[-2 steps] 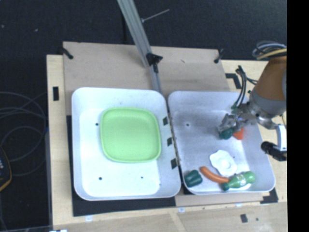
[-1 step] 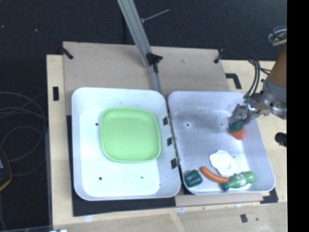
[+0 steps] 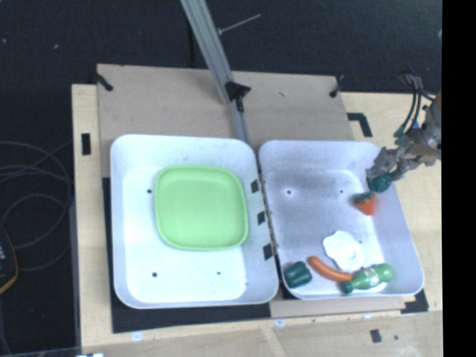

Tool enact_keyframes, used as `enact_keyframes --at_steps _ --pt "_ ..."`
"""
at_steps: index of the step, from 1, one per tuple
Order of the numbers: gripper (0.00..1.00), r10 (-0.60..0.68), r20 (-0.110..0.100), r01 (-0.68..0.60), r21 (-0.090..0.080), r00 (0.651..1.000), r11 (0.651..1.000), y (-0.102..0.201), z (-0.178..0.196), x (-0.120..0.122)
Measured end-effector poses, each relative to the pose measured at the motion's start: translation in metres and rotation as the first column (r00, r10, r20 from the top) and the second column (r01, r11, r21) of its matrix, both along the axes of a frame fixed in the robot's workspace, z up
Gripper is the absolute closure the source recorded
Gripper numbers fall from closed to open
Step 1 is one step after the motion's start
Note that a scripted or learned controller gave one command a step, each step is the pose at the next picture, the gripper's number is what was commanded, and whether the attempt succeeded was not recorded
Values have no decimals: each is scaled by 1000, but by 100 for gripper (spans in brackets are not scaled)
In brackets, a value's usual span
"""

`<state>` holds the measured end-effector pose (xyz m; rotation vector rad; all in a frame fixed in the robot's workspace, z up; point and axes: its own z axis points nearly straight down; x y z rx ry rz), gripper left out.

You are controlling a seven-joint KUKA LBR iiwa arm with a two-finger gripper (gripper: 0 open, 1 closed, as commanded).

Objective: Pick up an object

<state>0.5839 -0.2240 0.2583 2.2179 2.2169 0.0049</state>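
Hovering at the right bin's (image 3: 416, 274) far right edge, our pincer (image 3: 381, 178), whose spread we cannot tell, sits just above a small orange toy (image 3: 365, 204), which lies slightly down-left of it, near the wall.

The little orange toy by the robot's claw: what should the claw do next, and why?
Probably dip a bit lower and toward the small orange toy: the gripper hangs just above and beside it in the right white bin, and nothing shows between its tips.
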Motion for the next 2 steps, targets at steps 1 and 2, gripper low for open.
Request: enact_keyframes --at_steps 1,2 --pt "100 1 -5 -1 2 1000 1000 0 3 0" --pt "100 4 -5 -4 2 1000 1000 46 10 2"
